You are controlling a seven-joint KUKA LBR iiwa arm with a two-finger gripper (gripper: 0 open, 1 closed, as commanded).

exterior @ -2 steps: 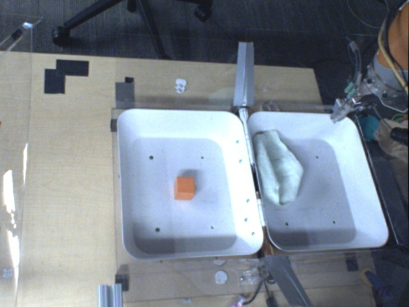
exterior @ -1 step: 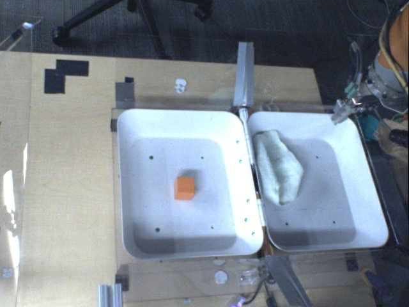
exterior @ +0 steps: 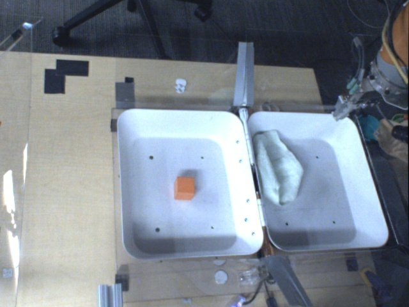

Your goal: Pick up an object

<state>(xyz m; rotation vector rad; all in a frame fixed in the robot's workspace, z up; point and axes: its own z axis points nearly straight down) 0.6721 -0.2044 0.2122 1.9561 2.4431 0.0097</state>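
Fingers (exterior: 343, 107), state unclear, over right bin's (exterior: 367, 200) far corner; cloth (exterior: 278, 166) against divider.

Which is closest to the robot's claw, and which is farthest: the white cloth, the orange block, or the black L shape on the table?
From the gripper, at the right bin's far right corner:
1. White cloth, in the right bin, along its left side.
2. Orange block, middle of the left bin.
3. Black L shape, on the bench at far left.
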